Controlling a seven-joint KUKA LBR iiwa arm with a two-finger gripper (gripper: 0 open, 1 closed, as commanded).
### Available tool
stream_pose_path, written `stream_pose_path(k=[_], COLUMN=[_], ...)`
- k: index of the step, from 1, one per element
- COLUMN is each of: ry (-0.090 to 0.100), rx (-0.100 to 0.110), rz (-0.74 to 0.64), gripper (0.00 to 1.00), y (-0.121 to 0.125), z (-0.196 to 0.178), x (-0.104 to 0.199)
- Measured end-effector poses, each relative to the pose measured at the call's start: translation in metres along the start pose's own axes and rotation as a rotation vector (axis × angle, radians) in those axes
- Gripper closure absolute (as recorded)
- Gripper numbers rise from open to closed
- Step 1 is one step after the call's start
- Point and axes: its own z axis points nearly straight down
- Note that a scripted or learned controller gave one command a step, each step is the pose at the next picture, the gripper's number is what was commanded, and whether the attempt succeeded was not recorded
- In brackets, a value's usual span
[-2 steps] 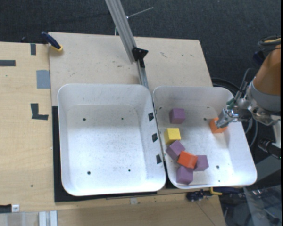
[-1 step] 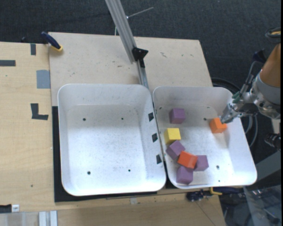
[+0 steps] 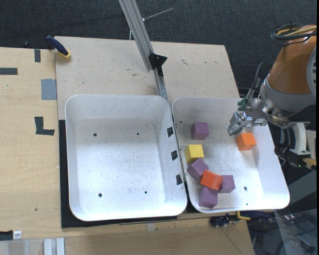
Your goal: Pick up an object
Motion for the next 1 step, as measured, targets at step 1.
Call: stream_pose_path(k=[1], ry=[0.0], rx=[0.0], rz=[-0.001], gripper=[1.0], y=[0.0029], z=[-0.0056], x=[0.0617])
